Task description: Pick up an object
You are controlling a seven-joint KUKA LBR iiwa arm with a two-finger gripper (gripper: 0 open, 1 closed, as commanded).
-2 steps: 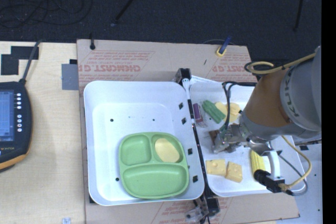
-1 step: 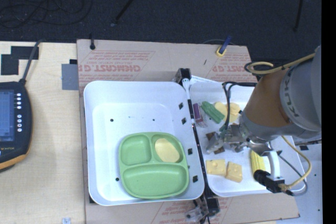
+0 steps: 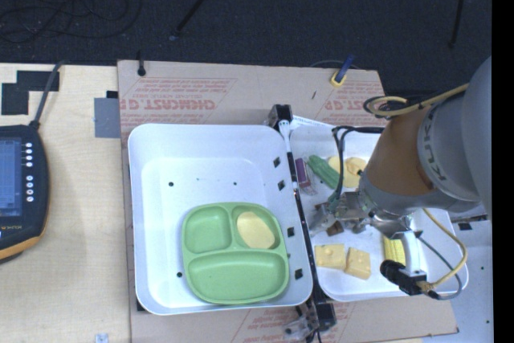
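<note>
My gripper (image 3: 331, 219) reaches down into the right bin (image 3: 450, 273), its dark fingers low over the bin floor near the left side. Just below it lie two pale yellow cheese-like blocks (image 3: 344, 260). Above it sit a green oblong object (image 3: 324, 170), a yellow round piece (image 3: 353, 167) and a small purple item (image 3: 300, 169) by the divider. The grey arm with its orange band (image 3: 401, 157) covers much of the bin. Whether anything sits between the fingers is hidden from me.
The left bin (image 3: 161, 157) holds a green compartment tray (image 3: 234, 253) with a yellow piece (image 3: 256, 231) in its upper right compartment. A yellow-and-black part on the wrist (image 3: 395, 250) hangs over the right bin. A pendant (image 3: 18, 189) lies at far left.
</note>
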